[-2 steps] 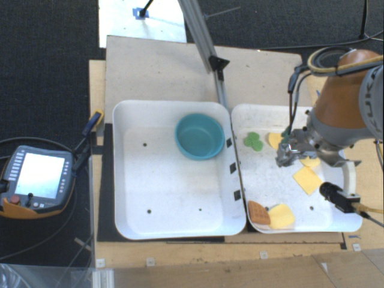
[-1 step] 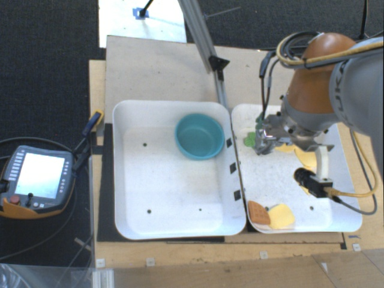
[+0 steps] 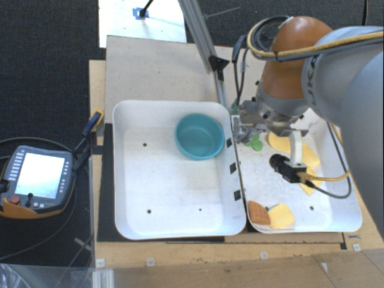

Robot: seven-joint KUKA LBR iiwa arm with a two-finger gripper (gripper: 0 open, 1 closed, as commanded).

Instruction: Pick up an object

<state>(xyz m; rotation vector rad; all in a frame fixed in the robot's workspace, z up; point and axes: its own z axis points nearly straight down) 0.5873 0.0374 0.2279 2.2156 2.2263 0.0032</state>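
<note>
Where bins meet, hand [image 3: 242,132] low.

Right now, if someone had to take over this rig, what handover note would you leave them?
Hand: low over the far left corner of the right bin, beside the divider between the bins. The wrist hides what it is doing.
Objects: a small green piece lies right by the hand. Yellow pieces sit partly under the arm. A brown piece and a yellow piece lie at the near edge of the right bin. A teal bowl sits in the left bin.
Done: no pick is confirmed.
Left: secure an object, likely the green piece, and lift it.
</note>
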